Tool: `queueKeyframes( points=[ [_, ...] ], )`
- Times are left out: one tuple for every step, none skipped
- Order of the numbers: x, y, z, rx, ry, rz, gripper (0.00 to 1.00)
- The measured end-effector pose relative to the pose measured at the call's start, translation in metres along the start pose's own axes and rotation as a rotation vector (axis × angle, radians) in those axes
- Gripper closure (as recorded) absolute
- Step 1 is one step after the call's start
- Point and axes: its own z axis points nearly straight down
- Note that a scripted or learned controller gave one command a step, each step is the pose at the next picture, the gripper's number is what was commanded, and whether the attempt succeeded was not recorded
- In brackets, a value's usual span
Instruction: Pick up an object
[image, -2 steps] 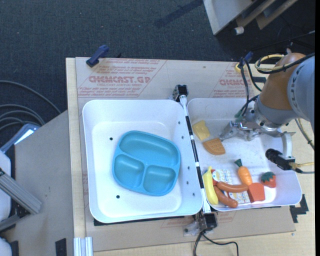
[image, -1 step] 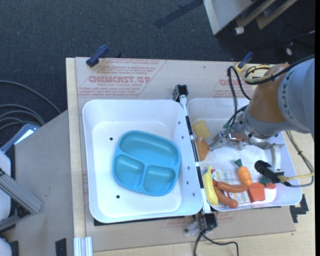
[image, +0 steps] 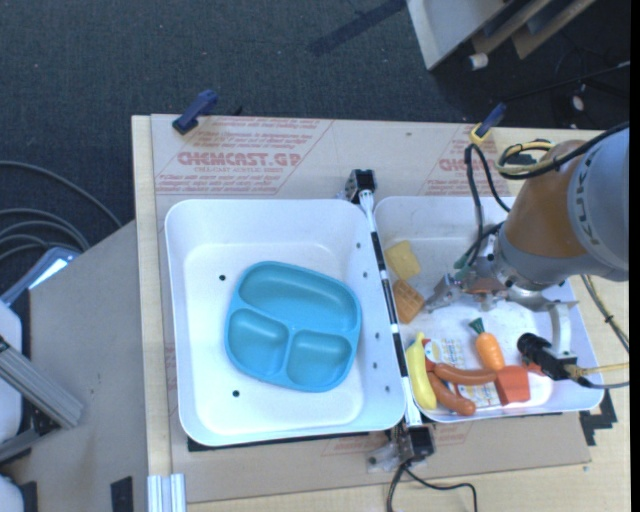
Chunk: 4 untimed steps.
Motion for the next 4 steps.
queueKeyframes(
  points=[
    [0.0,0.0,-0.01,-0.001,0.0,0.0,1.0],
    [0.0,0.0,-0.01,-0.001,0.0,0.0,0.0],
    [-0.013,-0.039,0.001,0.001,0.0,0.0,0.0],
    [-0.013,-0.039,-0.009,-0.001,0.0,0.001,1.0]
  ],
)
